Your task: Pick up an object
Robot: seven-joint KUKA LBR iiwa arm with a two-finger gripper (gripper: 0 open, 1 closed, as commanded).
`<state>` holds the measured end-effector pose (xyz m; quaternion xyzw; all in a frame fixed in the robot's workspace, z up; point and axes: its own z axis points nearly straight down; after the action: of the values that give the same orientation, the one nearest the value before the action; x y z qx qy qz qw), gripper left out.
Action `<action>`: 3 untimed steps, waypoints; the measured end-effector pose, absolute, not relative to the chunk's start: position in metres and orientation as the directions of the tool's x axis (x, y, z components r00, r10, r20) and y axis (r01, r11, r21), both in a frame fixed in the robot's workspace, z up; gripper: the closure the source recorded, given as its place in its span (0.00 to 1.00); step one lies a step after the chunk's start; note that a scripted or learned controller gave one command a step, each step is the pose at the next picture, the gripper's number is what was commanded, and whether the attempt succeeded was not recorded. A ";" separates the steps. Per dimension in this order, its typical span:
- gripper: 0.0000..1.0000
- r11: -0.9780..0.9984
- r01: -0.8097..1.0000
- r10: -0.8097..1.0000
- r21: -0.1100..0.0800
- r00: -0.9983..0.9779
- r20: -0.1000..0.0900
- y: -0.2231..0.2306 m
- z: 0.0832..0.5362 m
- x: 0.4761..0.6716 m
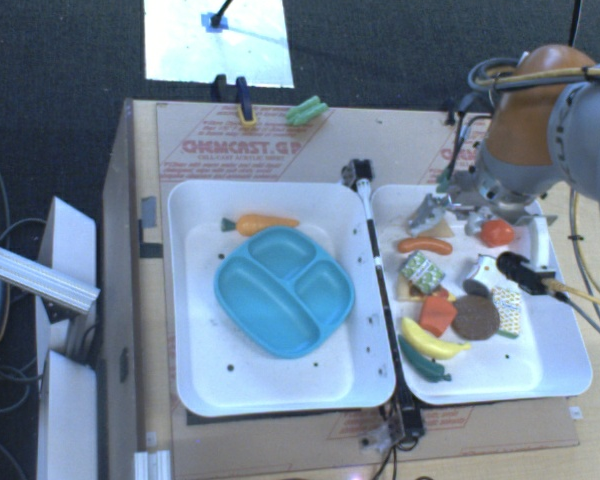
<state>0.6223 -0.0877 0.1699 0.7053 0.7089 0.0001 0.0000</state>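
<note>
Above the right bin (560,353) we locate the gripper (432,212); its fingers appear spread with nothing between them, though the view is small. Left of it lies the blue tray (283,290); just below, the sausage (424,246); right, the tomato (497,233).

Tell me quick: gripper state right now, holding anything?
Gripper: low over the back of the right bin, above the sausage; nothing visibly held, and its state cannot be told.
</note>
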 end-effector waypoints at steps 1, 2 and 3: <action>0.00 0.001 1.000 1.000 0.000 -0.001 0.000 -0.099 0.084 0.598; 0.00 -0.002 1.000 1.000 -0.016 0.002 0.001 -0.089 0.085 0.666; 0.00 0.000 1.000 1.000 0.000 0.000 -0.001 -0.116 0.084 0.546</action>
<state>0.5455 -0.1156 0.0840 0.7071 0.7071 -0.0002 0.0002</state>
